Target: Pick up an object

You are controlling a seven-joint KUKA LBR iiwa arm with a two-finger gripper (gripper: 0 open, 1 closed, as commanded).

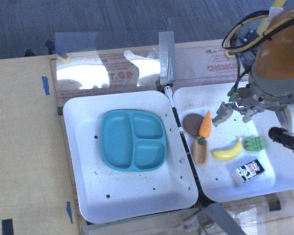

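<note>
Right bin (pixel 281 180) crowded along its left wall: brown disc (pixel 192 123) touching a tilted carrot (pixel 205 125), and just below them a small bottle-like toy (pixel 200 151). Nearer the middle, a banana (pixel 229 151) beside a green toy (pixel 254 143), with a black-and-white carton (pixel 247 171) toward the front edge. Tool (pixel 236 113) poised over the bin's rear half, right of the carrot, spread apart and grasping nothing. In the left bin (pixel 83 163), a blue divided plate (pixel 133 140)
</note>
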